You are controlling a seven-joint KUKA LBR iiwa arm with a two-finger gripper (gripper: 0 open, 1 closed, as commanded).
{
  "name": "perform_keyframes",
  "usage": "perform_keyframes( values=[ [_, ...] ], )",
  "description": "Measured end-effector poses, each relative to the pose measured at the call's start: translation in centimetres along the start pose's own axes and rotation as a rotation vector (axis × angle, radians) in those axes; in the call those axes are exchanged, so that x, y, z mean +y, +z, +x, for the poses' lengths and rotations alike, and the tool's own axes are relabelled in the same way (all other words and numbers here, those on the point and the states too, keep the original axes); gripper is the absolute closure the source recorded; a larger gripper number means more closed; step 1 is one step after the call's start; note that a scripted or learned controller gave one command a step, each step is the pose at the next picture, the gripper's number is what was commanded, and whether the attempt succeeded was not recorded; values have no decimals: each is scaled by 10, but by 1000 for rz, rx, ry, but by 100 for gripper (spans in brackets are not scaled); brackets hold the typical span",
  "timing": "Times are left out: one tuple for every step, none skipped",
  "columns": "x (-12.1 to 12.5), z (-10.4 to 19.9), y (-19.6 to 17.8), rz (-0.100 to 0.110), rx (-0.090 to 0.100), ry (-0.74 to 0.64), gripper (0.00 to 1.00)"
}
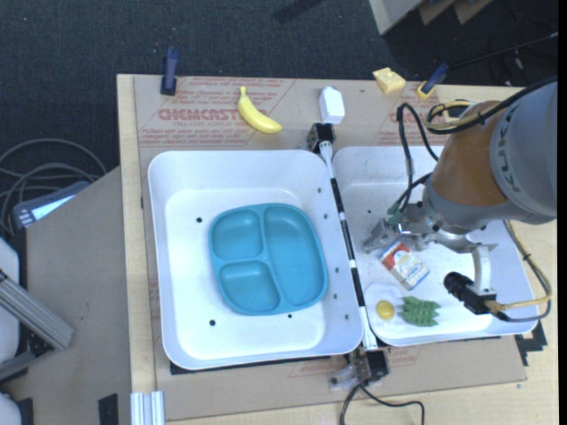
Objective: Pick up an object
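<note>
My gripper [387, 234] hangs over the right bin [372, 162], can't tell how my jaws stand. The small carton [405, 266] lies just beside me. I'd centre over it and drop straight before closing.

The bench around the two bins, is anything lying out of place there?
Yes. A banana lies on the bench behind the left bin, outside both bins. A yellow block and a small white object also sit loose along that back edge, near the right bin.
</note>
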State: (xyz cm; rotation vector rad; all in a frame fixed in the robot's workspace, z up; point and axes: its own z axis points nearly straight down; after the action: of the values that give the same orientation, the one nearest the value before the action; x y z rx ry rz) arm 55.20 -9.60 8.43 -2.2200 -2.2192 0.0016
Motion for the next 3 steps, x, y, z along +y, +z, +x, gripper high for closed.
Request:
perform_keyframes(
  values=[
    [1,0,-10,-2,0,0,100],
    [0,0,-10,-2,0,0,0],
    [-31,-6,0,0,0,0,0]
  ],
)
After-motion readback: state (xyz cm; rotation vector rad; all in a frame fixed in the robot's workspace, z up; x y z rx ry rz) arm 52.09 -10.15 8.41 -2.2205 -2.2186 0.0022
